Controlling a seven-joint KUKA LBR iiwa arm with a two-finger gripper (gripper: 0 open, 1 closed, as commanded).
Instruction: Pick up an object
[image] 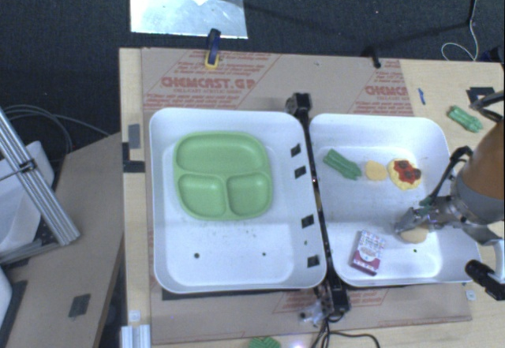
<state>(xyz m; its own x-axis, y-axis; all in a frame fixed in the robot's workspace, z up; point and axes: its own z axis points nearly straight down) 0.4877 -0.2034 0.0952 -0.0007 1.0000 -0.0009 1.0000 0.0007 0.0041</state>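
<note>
Two white bins side by side on bench (pixel 237 74). Left bin (pixel 229 275) holds green tray (pixel 223 174), three compartments. Right bin (pixel 379 133) holds the small stuff: red-white packet (pixel 367 252) near front wall, green pod (pixel 342 164), pizza slice (pixel 405 173), yellow disc (pixel 376 172) between those two. Arm (pixel 481 185) enters from right. Gripper (pixel 417 222) low in right bin, front right, touching pale lump (pixel 413 235). Cannot tell if it's apart or clamped.
</note>
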